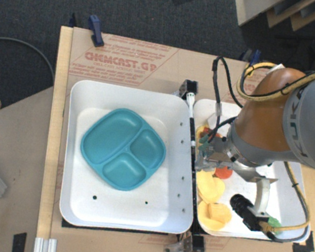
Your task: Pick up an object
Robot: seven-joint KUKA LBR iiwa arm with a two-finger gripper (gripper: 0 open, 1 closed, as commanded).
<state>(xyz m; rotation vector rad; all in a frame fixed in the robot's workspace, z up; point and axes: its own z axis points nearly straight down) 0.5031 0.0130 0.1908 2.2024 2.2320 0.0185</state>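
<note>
Robot gripper point(206, 151) low in right bin point(283, 230), grip state unclear; teal plate point(122, 148) at 9 o'clock, left bin point(68, 197).

Open room in left bin point(77, 139) round teal plate point(122, 148); right bin point(283, 233) crowded w/ yellow pieces point(212, 200), arm point(278, 119) overhead

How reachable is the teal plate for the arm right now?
Probably reachable: the teal plate lies alone in the left bin with nothing on it. The arm hangs over the right bin, so it would have to cross the divider first.
</note>
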